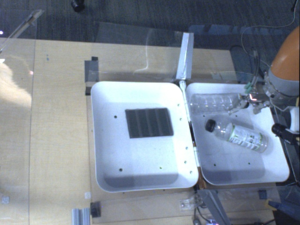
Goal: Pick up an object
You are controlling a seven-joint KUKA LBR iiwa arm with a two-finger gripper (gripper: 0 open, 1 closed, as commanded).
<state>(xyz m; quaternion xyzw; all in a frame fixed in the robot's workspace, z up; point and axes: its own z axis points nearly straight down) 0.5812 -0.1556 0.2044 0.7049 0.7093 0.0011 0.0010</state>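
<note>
Nearest, bottle [239,136] lies just below the tool [253,100], whose state I cannot tell.

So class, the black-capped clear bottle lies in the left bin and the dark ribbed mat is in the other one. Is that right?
Not quite. The camera view shows the bottle lying in the right bin; the dark ribbed mat is in the other, left bin.

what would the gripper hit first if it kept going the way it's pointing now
The gripper points toward the view's left, low over the right bin. Straight on, it would probably first meet the clear bottle lying along the bin's far side, though height is hard to judge from above.
</note>
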